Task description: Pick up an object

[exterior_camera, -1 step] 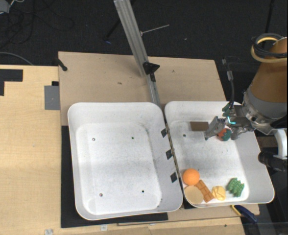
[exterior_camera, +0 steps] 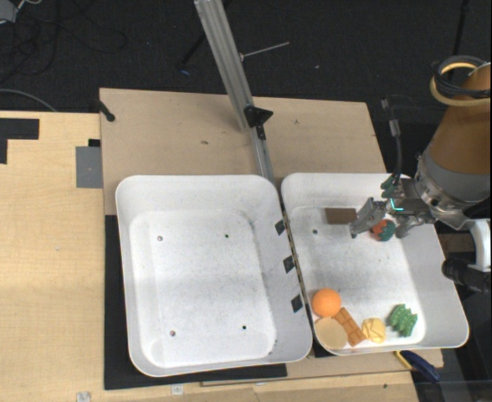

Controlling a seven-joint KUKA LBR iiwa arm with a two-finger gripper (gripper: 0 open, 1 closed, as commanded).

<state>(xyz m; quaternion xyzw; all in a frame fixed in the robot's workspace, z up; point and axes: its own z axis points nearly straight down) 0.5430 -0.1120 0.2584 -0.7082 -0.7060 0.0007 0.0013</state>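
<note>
My gripper [exterior_camera: 383, 221] hangs over the upper right part of the right bin [exterior_camera: 447, 342], below the arm's grey wrist and orange band. A small red and teal object [exterior_camera: 383, 230] shows right at the gripper's tip; whether it is held or lying on the bin floor is unclear. A flat brown block [exterior_camera: 340, 216] lies just left of the gripper, apart from it. Near the bin's front edge sit an orange ball [exterior_camera: 326, 301], a brown stick [exterior_camera: 350, 325], a beige disc [exterior_camera: 330, 334], a yellow piece [exterior_camera: 373, 331] and a green toy [exterior_camera: 402, 319].
The left bin [exterior_camera: 137, 224] stands beside the right one, the two joined by black clips [exterior_camera: 289, 263] along the shared rim. A slanted metal rail [exterior_camera: 229, 65] runs down from the back to the bins' junction. Wooden bench surface lies to the left.
</note>
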